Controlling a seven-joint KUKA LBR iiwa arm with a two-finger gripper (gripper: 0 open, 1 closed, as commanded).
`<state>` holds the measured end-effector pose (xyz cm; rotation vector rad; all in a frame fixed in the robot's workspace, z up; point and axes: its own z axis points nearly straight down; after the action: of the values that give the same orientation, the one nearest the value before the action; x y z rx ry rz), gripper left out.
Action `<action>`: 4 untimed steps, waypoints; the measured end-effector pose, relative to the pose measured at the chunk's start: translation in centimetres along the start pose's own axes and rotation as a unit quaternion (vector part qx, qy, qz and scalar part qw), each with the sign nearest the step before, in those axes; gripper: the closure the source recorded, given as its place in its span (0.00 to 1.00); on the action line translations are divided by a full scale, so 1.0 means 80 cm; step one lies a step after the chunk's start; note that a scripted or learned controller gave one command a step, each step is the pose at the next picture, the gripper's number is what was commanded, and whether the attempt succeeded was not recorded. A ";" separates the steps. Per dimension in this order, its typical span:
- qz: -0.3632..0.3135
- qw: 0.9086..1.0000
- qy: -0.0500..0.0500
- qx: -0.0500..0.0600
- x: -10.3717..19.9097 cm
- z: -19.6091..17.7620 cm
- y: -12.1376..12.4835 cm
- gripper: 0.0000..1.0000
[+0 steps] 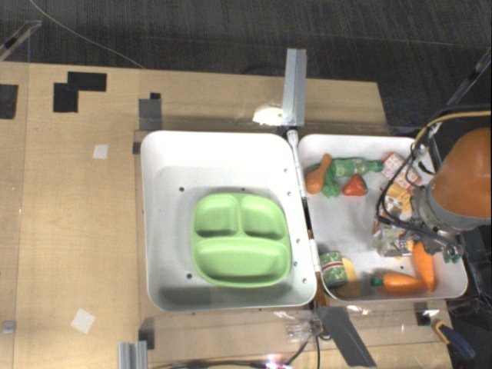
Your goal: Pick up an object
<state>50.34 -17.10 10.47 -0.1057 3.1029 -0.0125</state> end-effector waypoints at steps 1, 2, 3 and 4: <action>-0.215 0.977 0.012 -0.007 -0.003 -0.012 -0.028 1.00; -0.215 0.977 0.012 -0.007 -0.003 -0.012 -0.028 0.00; -0.194 0.981 0.010 -0.004 -0.041 0.020 -0.006 0.00; -0.175 0.985 0.010 -0.004 -0.066 0.020 0.006 0.00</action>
<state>55.67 -16.25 9.03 -0.6516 3.0575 -0.0096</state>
